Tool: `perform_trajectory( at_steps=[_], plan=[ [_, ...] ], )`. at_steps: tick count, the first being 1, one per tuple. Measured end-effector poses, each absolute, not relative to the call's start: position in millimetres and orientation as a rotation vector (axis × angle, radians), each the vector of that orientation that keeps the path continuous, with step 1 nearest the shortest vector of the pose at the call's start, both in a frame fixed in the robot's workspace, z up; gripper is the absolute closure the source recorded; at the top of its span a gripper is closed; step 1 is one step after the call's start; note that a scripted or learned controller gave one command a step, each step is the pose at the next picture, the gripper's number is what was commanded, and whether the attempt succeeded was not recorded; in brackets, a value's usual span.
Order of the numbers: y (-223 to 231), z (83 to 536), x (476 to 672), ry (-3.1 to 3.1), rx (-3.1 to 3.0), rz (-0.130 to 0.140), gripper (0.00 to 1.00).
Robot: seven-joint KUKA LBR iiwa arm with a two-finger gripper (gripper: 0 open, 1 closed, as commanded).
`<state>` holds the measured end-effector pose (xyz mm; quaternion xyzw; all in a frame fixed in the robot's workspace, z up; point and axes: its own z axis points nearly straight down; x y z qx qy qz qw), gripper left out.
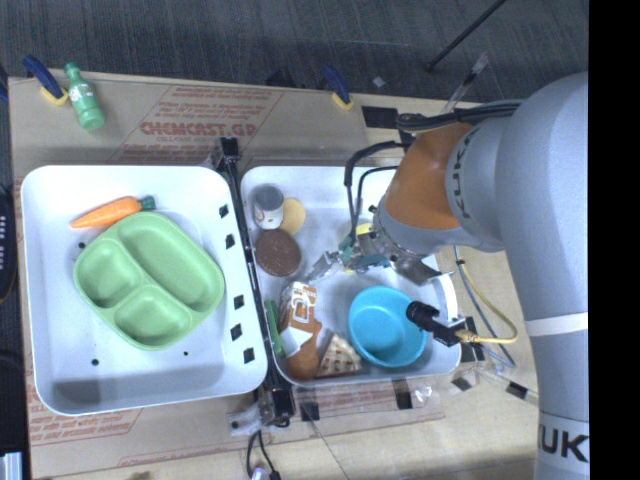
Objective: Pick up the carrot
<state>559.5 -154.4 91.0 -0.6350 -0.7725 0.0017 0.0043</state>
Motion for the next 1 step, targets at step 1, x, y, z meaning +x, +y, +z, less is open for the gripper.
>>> perform_trajectory(
  at_steps=[1],
  plan=[
    [-143.6,92.7,643.6,-2.583,-1.784,0.006,0.0]
  ],
)
